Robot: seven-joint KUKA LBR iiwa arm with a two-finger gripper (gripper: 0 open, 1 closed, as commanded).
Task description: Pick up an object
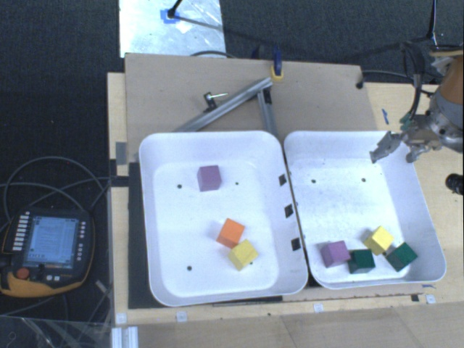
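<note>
Two shallow white bins are set side by side on the worktop (319,85), so that blocks can be reached in either. In the left bin (156,216) a purple cube (209,177) is seen toward the far side, well apart from an orange cube (230,232) and a yellow cube (243,254), which are touching near the middle. In the right bin (406,187) four blocks are crowded along the near wall — a purple block (336,253), a dark green block (361,260), a yellow block (378,239) and a second green block (401,255).

The tool (397,147) is held above the far right corner of the right bin, with nothing between its fingers, which are seen spread wide. No block has been taken yet. The crowded four are judged awkward to grasp — neighbours leave little room for the fingers — while the lone purple cube is judged the easier target, though it lies farthest from the tool.
</note>
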